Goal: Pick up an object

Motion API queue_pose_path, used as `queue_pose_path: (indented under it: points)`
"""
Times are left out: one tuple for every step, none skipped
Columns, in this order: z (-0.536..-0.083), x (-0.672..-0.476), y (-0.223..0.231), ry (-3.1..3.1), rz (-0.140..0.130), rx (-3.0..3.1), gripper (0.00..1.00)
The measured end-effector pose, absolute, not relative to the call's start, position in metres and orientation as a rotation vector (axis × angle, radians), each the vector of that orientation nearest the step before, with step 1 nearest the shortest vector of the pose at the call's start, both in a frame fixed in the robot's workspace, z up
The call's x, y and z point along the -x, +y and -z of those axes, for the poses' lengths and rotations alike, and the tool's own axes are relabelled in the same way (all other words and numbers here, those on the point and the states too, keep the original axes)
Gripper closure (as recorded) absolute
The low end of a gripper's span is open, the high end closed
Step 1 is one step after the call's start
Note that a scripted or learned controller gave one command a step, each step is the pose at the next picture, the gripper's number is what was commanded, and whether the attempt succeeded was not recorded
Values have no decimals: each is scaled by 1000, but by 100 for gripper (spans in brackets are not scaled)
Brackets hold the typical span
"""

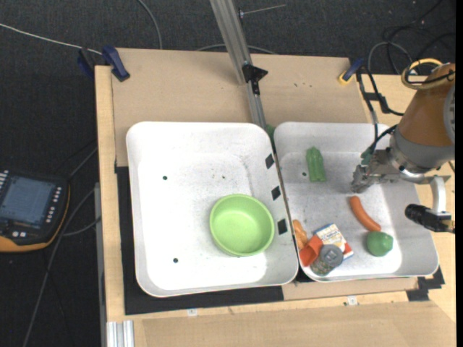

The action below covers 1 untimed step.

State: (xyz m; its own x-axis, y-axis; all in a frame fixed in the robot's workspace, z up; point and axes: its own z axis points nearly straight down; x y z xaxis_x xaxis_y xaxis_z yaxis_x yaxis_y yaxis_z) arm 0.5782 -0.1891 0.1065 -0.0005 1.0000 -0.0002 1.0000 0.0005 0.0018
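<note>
My gripper hangs low over the right bin, just above the upper end of an orange sausage-shaped toy. Nothing shows between its fingers. A green cylinder lies to the gripper's left. A green ball sits near the bin's front right. A small white, red and blue box, a grey round tin and an orange carrot-like piece crowd the bin's front left. A light green bowl rests in the left bin.
A metal pole slants down from the top to the gap between the bins. Blue clamps hold the bench corners. A handheld pendant lies on the floor at far left. Cables run behind the arm.
</note>
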Motion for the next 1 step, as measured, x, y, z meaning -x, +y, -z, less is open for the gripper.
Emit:
queue_pose_path:
  points:
    - [-149,-582,-190,2219,-3,-2219,100]
